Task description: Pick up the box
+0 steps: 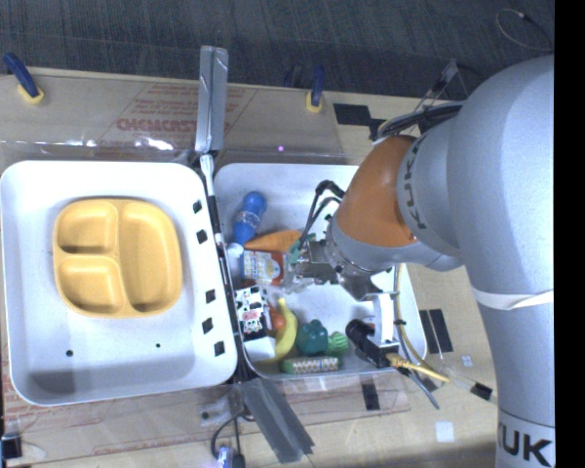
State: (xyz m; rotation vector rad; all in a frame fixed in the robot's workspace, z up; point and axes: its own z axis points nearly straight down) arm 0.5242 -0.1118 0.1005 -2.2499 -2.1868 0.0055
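Observation:
In the right bin (pixel 273 178), an orange box (pixel 274 241) lies tilted near the left wall, with a pale printed face toward the front. My gripper (pixel 299 265) is low over the bin's middle, right beside the box's right end and seemingly touching it. The orange-banded wrist (pixel 375 208) covers most of the gripper. A second, smaller box with black, white and red print (pixel 252 309) sits against the left wall just in front of the orange one.
A blue bottle (pixel 249 213) lies behind the orange box. A banana (pixel 286 330), a green toy (pixel 315 337) and a green patterned roll (pixel 310 364) crowd the bin's front. The left bin (pixel 29 359) holds a yellow divided tray (pixel 119 255).

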